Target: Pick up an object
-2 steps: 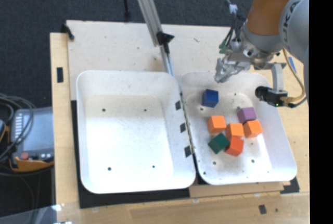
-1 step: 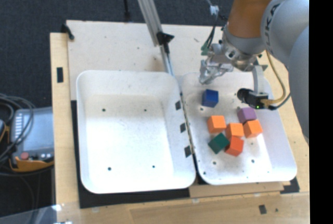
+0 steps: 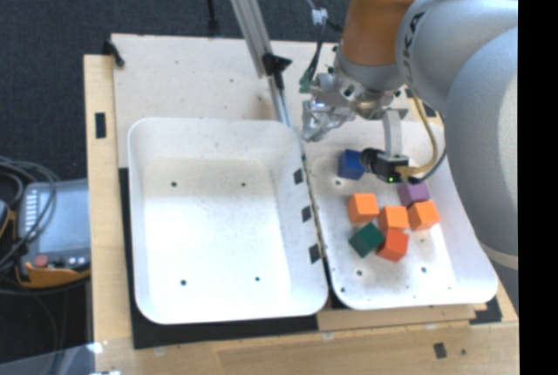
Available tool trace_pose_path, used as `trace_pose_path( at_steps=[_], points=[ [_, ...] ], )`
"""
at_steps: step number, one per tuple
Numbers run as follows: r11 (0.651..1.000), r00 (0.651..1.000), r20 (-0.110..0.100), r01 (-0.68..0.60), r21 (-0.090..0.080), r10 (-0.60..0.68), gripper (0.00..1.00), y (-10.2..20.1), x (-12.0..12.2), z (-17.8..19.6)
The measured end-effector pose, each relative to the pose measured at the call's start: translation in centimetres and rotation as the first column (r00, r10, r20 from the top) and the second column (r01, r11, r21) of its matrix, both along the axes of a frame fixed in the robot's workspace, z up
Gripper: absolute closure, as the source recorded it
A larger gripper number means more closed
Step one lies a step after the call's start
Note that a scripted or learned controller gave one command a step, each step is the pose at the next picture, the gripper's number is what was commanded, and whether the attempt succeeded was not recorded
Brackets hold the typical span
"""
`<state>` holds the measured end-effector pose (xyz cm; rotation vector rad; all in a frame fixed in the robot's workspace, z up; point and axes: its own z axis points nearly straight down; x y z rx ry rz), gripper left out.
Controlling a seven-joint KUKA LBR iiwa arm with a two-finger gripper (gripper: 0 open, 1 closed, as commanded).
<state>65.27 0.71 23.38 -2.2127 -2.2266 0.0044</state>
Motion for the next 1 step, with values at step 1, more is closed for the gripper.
trace_pose_path(
  at_steps=[1],
  points=[
    [1.000, 1.000, 0.006, -0.002, 0.002, 0.002, 1.00, 5.29, 0.67, 1.22]
  ],
)
